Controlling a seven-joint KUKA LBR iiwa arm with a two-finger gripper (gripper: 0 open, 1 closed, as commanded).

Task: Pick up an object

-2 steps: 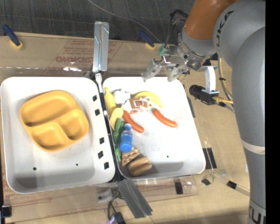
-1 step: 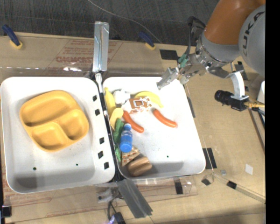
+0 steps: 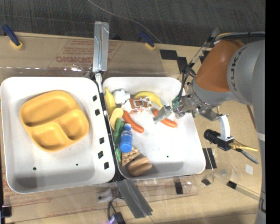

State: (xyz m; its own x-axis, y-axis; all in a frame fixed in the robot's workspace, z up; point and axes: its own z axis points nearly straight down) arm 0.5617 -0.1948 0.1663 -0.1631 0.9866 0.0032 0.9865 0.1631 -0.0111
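**Gripper low over right bin, near the small carrot**

Arm (image 3: 224,76) comes in from the right, orange band over the bin's right rim. Gripper (image 3: 164,115) sits low in the right bin (image 3: 177,148), upper-right part. Finger state: can't tell, the tip is too small and blurred against the white floor. Nothing visibly between the fingers.

Candidate objects, all in the right bin:
- small orange carrot (image 3: 168,122) just beside/under the gripper tip, lying flat. Contact unclear.
- second, longer carrot (image 3: 133,122) to its left, lying diagonally.
- banana (image 3: 148,97) at the back, with a small orange-and-white carton (image 3: 139,104) in front of it.
- white piece (image 3: 121,96) near the back-left corner.
- yellow pieces (image 3: 113,111) along the left wall, green item (image 3: 118,132) below them.
- blue bottle (image 3: 126,138) with white cap, near the left wall.
- brown bread roll (image 3: 139,165) at the front-left, a patterned item (image 3: 129,156) touching it.

Left bin (image 3: 18,171) holds a yellow divided tray (image 3: 53,119), three compartments, slightly rotated.

Centre and right floor of the right bin is bare.
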